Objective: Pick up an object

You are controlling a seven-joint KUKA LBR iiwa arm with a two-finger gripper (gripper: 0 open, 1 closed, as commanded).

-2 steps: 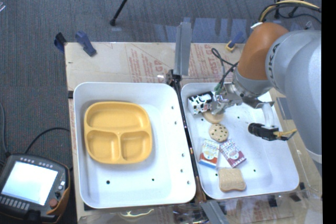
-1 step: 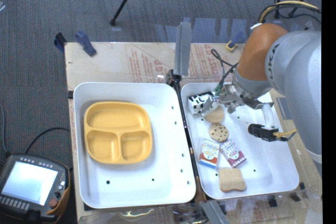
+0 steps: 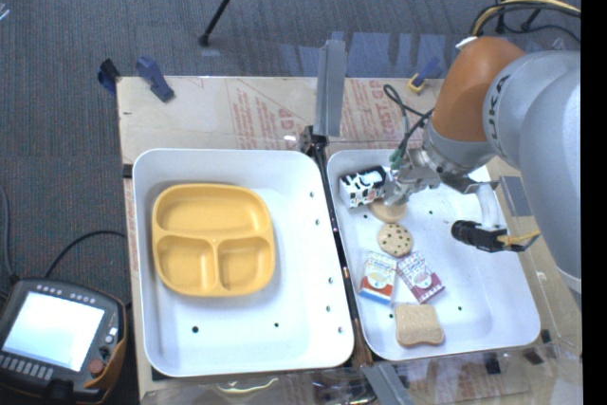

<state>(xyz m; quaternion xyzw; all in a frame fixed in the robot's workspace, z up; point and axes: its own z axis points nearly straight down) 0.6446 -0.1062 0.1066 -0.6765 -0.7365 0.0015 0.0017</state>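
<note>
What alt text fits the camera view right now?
The gripper hangs low over the right bin, beside a cow-print carton, above a cookie, two small packets and a toast slice. The left bin holds a yellow tray.

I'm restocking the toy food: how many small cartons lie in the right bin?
2: a red-and-white carton and a pink carton, side by side below the cookie. The arm may hide more.

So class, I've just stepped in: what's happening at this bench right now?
A grey robot arm reaches in from the right, and its tool is low over the back of the right bin, beside a cow-patterned carton and a tan round item. A cookie, two small packets and a toast slice lie nearer. The left bin holds a yellow divided tray.
</note>
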